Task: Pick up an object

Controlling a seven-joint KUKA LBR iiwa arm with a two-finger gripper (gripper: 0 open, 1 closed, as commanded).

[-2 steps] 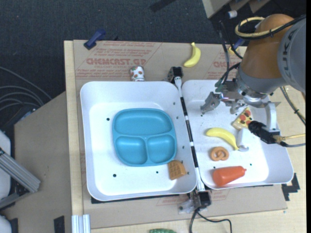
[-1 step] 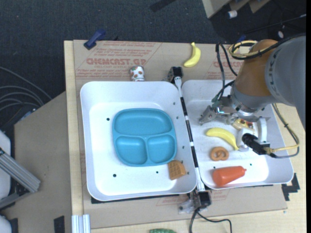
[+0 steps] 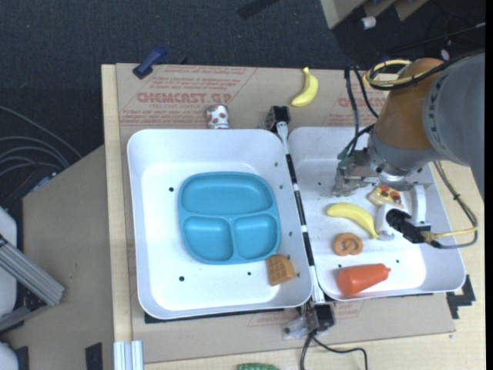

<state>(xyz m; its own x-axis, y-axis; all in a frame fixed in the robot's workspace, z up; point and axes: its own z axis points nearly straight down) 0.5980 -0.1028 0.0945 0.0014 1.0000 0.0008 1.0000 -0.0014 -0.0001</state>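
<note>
While your arm reaches in from the right, its grey body and orange band hang over the upper part of the right bin [image 3: 454, 272], wrist pointing down toward the bin floor. You can see the gripper [image 3: 356, 177] low over the bin's upper middle, its metal fingers aimed downward, but you cannot tell from this slanted view whether the jaws stand wide or narrow, and nothing shows between them.

Look just below the gripper and you find a yellow banana [image 3: 353, 216] lying on the white floor, curved, near but apart from the fingers. Just beneath the banana sits a small brown pretzel-like ring [image 3: 347, 243], and below that an orange-red carrot-shaped piece [image 3: 362, 277] lies near the bin's front edge. To the right of the banana, a small white and red object [image 3: 384, 196] lies partly under the wrist, too hidden to name.

Your left bin [image 3: 146, 206] holds a blue divided plate [image 3: 228, 216] in its middle, with a tan waffle-like piece [image 3: 280, 269] by the front right corner. A second banana [image 3: 306, 89] lies on the bench behind the bins, and a small spotted object [image 3: 218, 116] sits near it to the left.
</note>
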